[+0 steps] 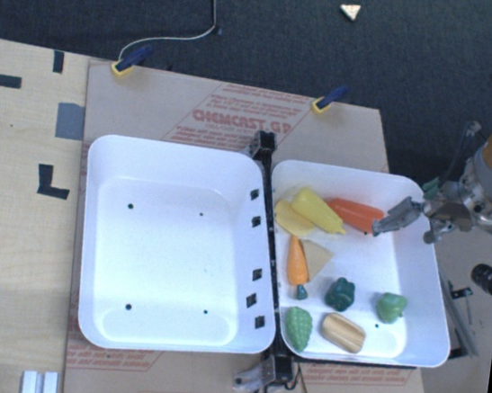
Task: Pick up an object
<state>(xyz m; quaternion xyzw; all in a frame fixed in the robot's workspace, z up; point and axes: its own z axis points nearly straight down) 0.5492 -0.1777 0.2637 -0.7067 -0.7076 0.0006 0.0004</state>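
Nearest the camera, along the right bin's [424,289] front wall, lie a green ridged vegetable [298,326] and a tan bread roll [342,332]; just behind them sit a dark green broccoli-like piece [339,293] and one small light green piece [391,305]; a wrong pick here could nudge the neighbour, since they lie close. Mid-bin there is one small carrot [298,262] touching a pale wedge [317,254]; beyond, two yellow pieces [309,213] overlap, touching one orange-red pepper [355,214], so a grasp there may slip or drag both. The gripper [395,217] hangs just beside the pepper's right end; whether its fingers are spread I cannot tell. Two bins; the left bin [165,252] holds nothing to pick.
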